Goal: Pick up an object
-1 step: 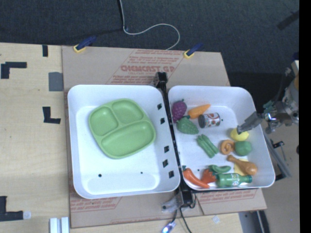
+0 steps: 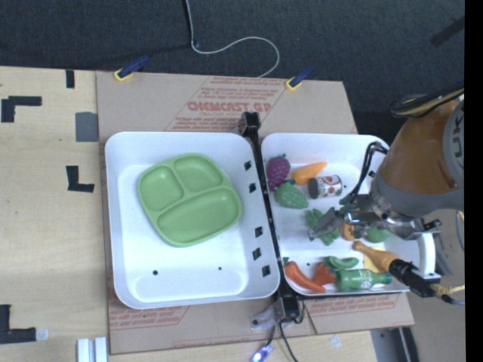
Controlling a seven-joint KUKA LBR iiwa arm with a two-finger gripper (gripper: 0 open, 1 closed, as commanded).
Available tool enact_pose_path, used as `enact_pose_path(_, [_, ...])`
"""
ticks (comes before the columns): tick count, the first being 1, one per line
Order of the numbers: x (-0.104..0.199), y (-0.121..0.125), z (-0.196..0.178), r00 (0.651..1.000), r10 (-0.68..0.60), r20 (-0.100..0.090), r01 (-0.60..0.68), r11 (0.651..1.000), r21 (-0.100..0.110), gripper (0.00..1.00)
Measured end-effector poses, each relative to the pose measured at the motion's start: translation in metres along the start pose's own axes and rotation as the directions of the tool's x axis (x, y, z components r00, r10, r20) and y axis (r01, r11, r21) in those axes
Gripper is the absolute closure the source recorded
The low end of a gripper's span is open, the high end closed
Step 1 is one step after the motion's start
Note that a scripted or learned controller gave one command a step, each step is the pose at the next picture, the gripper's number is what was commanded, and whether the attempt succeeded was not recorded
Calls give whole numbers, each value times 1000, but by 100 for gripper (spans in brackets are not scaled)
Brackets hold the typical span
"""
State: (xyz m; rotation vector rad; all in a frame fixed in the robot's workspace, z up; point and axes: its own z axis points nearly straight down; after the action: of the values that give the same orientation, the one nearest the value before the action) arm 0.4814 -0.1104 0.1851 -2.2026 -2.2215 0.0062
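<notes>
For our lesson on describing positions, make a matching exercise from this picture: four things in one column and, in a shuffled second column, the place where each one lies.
Things
1. green divided plate
2. purple grapes
3. green bottle
4. small can

Places
A. near edge of the right bin, lying on its side
B. left bin
C. right bin, just right of the orange carrot's lower end
D. far part of the right bin, beside the divider between the bins

Pairs: 1-B, 2-D, 3-A, 4-C
</notes>
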Motion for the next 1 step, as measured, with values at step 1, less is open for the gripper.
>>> enact_pose_path(1, [-5, 2, -14, 1000, 5, 5, -5, 1000, -8, 100])
